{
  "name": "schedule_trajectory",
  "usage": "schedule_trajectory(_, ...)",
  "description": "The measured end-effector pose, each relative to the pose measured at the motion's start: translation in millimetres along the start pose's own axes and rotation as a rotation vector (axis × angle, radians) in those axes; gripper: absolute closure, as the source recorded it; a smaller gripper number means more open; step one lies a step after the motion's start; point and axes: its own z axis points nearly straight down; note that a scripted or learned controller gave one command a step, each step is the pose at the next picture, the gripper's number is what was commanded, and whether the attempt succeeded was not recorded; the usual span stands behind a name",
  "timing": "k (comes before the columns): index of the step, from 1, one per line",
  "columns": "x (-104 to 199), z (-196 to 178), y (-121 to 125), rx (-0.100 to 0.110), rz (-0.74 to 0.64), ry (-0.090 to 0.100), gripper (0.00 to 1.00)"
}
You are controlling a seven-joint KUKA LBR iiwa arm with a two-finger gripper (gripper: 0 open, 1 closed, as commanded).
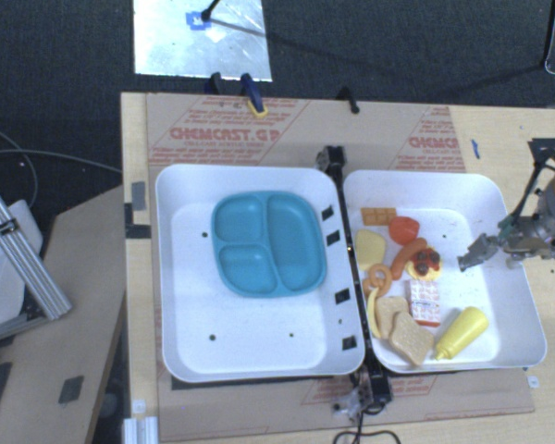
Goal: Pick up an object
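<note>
White plastic, the right bin (499, 202) holds a heap of toy food (414, 285) along its left side. The gripper (472, 255) hangs over that bin's right half, empty; its spread cannot be told.

Dark carpet floor (55, 54) surrounds the tan bench (92, 248); a shiny sheet (199, 26) lies beyond.
</note>
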Motion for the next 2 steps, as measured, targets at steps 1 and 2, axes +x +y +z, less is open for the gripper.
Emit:
schedule_trajectory(1, 64, 36, 71, -0.003, -0.008, 0.002, 0.00)
schedule_trajectory(2, 92, 117, 141, -0.004, -0.005, 0.002, 0.00)
